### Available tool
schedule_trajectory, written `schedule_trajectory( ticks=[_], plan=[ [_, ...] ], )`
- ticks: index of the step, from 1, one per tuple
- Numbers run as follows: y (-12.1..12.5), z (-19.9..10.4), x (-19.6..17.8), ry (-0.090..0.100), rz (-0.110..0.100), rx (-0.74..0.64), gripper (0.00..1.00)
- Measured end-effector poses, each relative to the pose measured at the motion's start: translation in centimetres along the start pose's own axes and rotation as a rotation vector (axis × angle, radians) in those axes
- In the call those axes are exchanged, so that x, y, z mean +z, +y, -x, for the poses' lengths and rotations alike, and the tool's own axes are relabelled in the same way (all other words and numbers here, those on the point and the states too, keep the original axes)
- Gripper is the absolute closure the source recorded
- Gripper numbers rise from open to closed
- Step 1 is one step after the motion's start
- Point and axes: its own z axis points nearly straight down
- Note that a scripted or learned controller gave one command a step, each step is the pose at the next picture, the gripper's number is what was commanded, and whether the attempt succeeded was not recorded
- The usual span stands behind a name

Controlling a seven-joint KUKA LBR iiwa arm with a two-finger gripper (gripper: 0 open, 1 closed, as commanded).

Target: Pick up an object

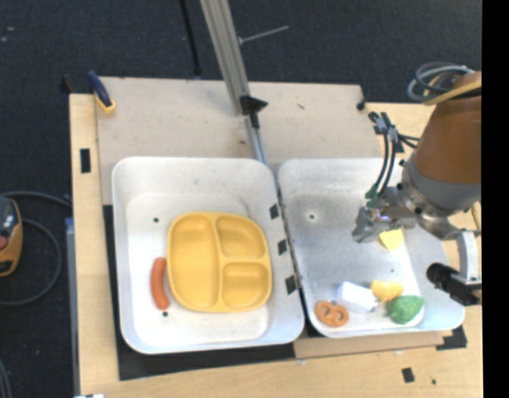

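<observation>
Jaws [372,225] — grip unclear — beside yellow block [392,239], its axis indiscernible.

Bright, even light from overhead, and the two white bins [201,172] nearly wash out, the left one palest toward its 12 o'clock rim. Soft shadow sits under the arm [449,148] around 3 o'clock. The whole frame is a touch soft and grainy; the dark floor at 11 o'clock swallows detail. The yellow tray [220,261] reads clean, no glare.
</observation>
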Motion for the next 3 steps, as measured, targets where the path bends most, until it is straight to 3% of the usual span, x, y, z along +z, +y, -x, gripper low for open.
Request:
schedule_trajectory(
  ticks=[3],
  plan=[
    [-0.1, -16.2, 1.3, 0.001, -0.002, 0.000, 1.00]
  ],
)
